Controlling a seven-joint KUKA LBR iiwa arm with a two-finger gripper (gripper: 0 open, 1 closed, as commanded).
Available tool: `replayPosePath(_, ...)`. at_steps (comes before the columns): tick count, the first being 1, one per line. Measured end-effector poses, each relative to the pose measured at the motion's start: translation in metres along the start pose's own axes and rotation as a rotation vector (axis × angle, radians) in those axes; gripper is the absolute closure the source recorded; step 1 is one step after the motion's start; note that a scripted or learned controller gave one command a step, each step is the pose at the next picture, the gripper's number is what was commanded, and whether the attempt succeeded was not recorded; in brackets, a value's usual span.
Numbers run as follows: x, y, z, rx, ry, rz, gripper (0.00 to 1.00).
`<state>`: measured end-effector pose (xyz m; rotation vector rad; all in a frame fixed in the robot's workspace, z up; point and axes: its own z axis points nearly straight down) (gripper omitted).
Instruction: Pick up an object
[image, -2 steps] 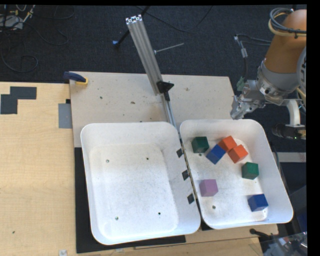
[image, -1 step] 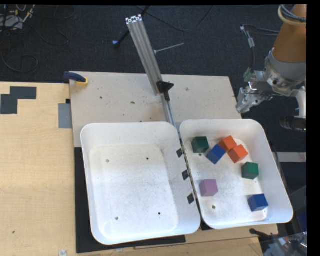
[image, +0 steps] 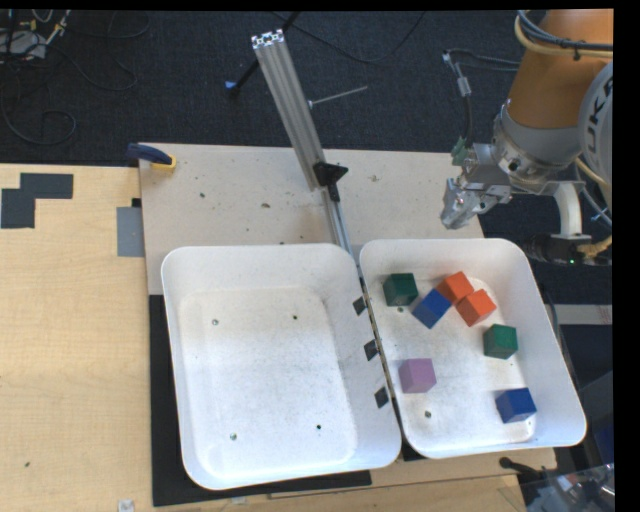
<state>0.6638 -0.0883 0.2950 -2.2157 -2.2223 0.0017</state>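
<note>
Two bins sit side by side on the bench (image: 240, 200), their inner walls touching. The left bin (image: 190, 275) lies toward the bench's left edge. The right bin (image: 520, 255) holds seven blocks: four clustered near its far wall, with two of them (image: 468, 297) touching, one (image: 500, 341) by the right wall, one (image: 417, 376) near the left wall, and one (image: 515, 404) in the near right corner.
</note>
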Motion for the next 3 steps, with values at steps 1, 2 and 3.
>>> replayPosePath(1,0.054,-0.002,0.008,0.001,0.000,-0.001,1.00)
replayPosePath(2,0.109,0.004,0.034,0.003,0.000,-0.001,1.00)
replayPosePath(3,0.165,-0.001,0.045,0.003,0.000,-0.001,1.00)
